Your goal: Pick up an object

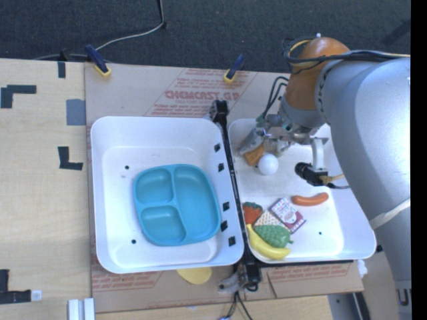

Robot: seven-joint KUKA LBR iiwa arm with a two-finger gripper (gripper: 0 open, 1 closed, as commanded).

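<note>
Lowered into the upper part of the right-hand shallow white bin [347,242]: grey two-finger gripper [261,145], just above a small white ball [268,165] and a tan food piece [253,155]. Grip state impossible to tell. Lower in that bin: orange sausage [311,199], yellow banana [265,245]. Left bin [110,179]: blue divided plastic tray [177,203].

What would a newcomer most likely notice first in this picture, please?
Probably the blue tray, alone in the left bin. Next, the grey arm reaching into the right bin, its gripper low beside a white ball. Toy food clusters at that bin's near end: a banana and a sausage.
</note>
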